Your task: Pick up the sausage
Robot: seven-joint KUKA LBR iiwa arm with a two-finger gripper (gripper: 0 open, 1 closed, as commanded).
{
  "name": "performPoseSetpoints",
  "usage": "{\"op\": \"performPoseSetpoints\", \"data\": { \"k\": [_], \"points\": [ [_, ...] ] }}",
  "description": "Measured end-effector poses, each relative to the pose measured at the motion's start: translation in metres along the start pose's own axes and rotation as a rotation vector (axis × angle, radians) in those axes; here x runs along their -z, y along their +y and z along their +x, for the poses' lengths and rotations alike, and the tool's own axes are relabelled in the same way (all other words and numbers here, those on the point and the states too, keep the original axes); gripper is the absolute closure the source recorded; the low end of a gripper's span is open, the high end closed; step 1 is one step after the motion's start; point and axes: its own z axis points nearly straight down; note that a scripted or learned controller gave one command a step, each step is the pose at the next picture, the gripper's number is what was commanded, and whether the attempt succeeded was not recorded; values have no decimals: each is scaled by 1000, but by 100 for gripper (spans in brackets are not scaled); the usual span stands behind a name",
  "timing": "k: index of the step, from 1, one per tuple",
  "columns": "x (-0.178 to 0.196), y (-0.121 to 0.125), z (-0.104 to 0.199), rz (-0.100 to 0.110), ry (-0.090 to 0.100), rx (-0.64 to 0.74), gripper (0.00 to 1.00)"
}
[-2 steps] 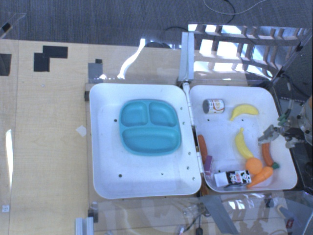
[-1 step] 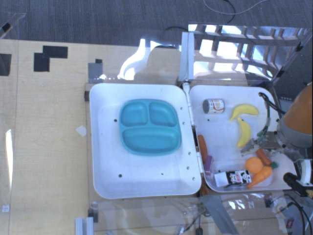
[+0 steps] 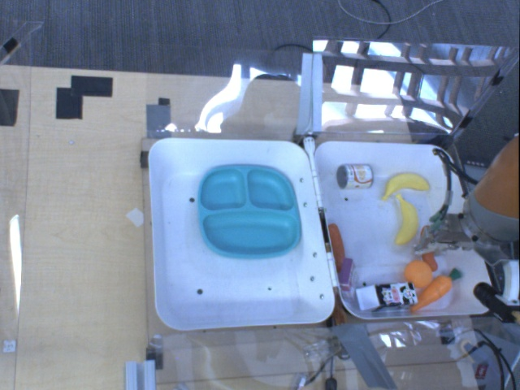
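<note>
Camera view showed the claw (image 3: 431, 238), its state impossible to tell, beside the bananas (image 3: 405, 205); the sausage (image 3: 335, 240) hugged the bin wall (image 3: 318, 218), inviting a slip.

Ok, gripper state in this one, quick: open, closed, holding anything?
Gripper: cannot be told. It sits low in the right bin by the orange, well apart from the sausage, with nothing visibly held.
</note>
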Motion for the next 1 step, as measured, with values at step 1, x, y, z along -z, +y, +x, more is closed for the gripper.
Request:
{"op": "performPoseSetpoints", "data": {
  "k": [1],
  "points": [
    [113, 58, 54, 3, 1, 104, 100]
  ]
}}
